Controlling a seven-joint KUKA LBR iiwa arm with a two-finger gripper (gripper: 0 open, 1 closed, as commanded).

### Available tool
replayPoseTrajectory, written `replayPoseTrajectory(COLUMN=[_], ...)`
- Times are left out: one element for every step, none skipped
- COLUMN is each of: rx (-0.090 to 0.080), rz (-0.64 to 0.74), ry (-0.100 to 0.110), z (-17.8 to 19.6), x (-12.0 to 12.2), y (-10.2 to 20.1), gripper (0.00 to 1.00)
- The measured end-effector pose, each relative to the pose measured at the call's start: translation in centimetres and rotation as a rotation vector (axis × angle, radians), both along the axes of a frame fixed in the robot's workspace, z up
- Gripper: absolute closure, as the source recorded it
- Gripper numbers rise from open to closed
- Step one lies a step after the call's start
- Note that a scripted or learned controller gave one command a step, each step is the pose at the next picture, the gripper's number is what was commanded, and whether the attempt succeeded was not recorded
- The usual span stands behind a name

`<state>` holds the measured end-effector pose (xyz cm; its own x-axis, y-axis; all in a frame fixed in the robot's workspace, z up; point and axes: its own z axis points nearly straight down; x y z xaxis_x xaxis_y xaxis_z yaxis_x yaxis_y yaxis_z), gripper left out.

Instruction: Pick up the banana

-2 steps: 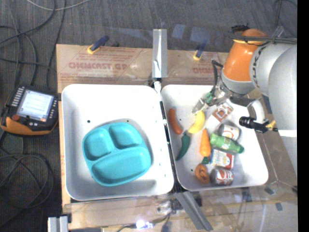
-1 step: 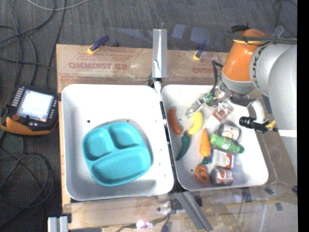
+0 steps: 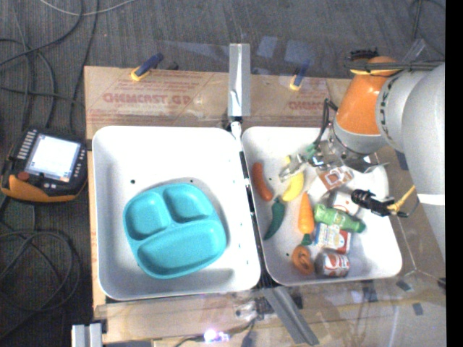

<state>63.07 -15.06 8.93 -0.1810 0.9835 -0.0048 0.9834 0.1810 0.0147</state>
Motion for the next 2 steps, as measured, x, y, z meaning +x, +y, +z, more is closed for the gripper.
replayPoseTrajectory(rx=[0.0, -0.001], rz=[-0.115, -0.116], ry=[-0.002, 0.002], z=[0.05, 0.63], x=[-1.98, -2.03], y=[1.3, 1.2], gripper=[0.0, 1.0])
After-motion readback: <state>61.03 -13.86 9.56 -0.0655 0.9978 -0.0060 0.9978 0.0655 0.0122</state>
